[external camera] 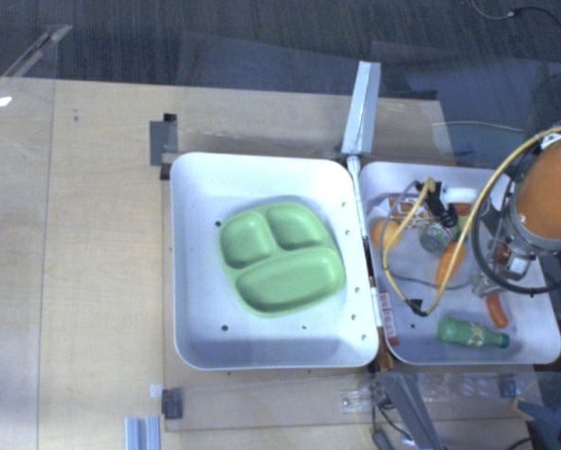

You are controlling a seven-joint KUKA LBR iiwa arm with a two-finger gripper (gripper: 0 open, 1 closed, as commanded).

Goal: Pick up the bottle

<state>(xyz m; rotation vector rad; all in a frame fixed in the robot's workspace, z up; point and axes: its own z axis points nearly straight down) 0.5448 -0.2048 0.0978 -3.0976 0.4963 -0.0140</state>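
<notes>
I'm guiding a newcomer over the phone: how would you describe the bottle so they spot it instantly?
Find the right-hand bin of the two white ones. Along its near edge lies the bottle, on its side. It is the green item there, while the pieces beside it are orange.

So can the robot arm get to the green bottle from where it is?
Probably yes. The green bottle lies on its side near the front of the right bin, with nothing on top of it. The arm hangs over that same bin, though yellow cables dangle nearby.
</notes>
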